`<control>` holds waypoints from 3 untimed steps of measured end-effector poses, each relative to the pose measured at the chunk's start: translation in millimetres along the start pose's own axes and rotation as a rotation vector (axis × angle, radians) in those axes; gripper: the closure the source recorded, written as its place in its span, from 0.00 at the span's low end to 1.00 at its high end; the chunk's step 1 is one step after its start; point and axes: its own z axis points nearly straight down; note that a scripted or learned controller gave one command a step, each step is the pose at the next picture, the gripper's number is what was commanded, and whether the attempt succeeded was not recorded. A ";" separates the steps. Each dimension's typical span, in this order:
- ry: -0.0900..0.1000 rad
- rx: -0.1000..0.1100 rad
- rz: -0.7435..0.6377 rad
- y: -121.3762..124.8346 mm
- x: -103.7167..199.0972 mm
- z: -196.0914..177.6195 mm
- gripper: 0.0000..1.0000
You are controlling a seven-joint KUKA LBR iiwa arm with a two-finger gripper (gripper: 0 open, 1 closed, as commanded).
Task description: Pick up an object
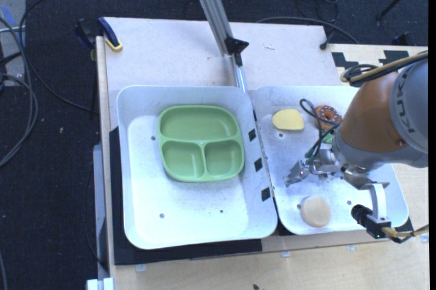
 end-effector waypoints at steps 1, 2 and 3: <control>-0.002 -0.006 0.000 0.7 0.2 18.7 0.00; -0.005 -0.012 0.002 2.2 -1.2 6.4 1.00; -0.002 -0.009 -0.004 1.1 2.1 -55.6 1.00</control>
